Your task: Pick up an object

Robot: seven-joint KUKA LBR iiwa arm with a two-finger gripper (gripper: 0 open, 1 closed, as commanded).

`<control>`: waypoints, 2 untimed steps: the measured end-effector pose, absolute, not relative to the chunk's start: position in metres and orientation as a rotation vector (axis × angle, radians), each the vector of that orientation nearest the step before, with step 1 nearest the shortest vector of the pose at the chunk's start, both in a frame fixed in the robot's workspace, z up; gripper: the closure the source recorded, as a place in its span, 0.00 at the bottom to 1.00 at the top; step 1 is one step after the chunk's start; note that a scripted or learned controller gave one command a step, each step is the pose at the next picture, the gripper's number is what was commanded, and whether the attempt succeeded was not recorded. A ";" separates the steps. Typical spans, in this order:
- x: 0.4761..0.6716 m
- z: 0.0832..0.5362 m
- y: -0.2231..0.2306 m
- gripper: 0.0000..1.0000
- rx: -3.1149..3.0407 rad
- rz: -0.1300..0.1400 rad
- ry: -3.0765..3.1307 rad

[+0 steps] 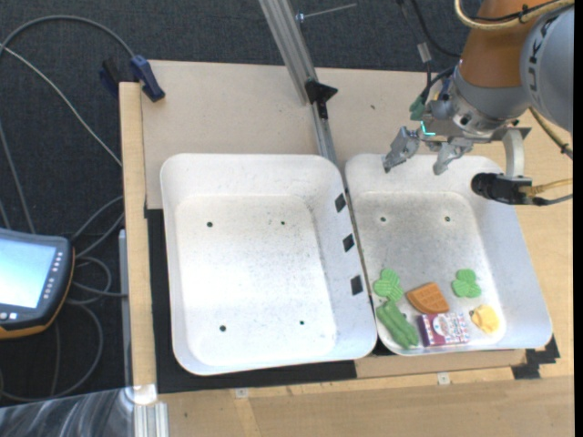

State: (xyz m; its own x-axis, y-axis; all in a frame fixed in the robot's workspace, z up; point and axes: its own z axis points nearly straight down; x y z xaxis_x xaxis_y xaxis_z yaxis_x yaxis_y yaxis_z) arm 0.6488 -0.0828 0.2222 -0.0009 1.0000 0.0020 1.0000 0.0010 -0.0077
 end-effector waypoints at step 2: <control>0.652 0.164 -0.087 0.00 -2.218 0.008 -2.216</control>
State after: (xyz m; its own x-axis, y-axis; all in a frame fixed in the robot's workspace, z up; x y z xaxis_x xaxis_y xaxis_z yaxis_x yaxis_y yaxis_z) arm 0.6520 -0.0869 0.1639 0.0007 1.0000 0.0011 1.0000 -0.0007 -0.0082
